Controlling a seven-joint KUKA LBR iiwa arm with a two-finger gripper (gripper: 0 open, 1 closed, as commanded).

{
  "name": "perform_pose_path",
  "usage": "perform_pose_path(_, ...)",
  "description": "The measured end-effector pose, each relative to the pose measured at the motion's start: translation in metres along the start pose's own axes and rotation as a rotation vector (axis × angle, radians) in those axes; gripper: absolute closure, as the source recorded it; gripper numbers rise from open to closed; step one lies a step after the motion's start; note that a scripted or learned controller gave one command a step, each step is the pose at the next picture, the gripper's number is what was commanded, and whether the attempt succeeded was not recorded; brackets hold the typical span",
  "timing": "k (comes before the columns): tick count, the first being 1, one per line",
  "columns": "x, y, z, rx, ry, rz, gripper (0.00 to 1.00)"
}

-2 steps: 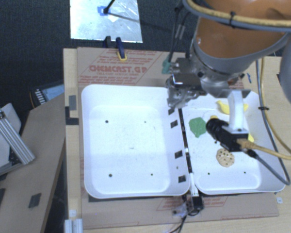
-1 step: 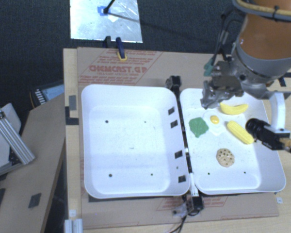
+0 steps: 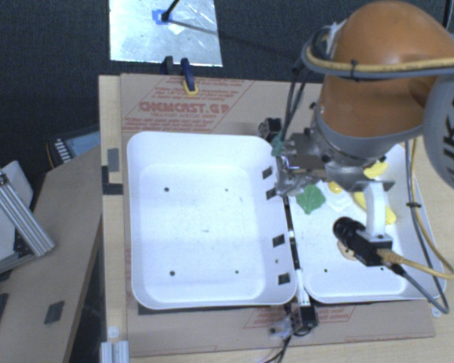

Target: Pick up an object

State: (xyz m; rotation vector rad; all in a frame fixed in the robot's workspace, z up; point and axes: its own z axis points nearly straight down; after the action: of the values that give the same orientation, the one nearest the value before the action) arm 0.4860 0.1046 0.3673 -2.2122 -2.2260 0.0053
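Since any object will do, the step in hand, as I judge it, is settling on one target in the right bin (image 3: 340, 282), where the loose pieces lie, rather than the left bin (image 3: 204, 225) beside it. The arm (image 3: 386, 66) hangs over the right bin's far left corner, its gripper (image 3: 293, 174) low by the adjoining rims; whether it is released or clenched I cannot tell. A clean try would centre over the green piece (image 3: 311, 199), just beside the gripper, and descend straight, clear of the bin wall. Counted: two bins, one arm, one green piece, and at least three yellow pieces (image 3: 374, 170), some partly hidden.
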Motion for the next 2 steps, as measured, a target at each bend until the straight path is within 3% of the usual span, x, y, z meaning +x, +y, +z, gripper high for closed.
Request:
perform_pose_path(1, 0.003, 0.001, -0.071, -0.014, 0.002, 0.002, 1.00)
perform_pose_path(2, 0.050, 0.075, -0.087, -0.013, 0.002, -0.001, 1.00)
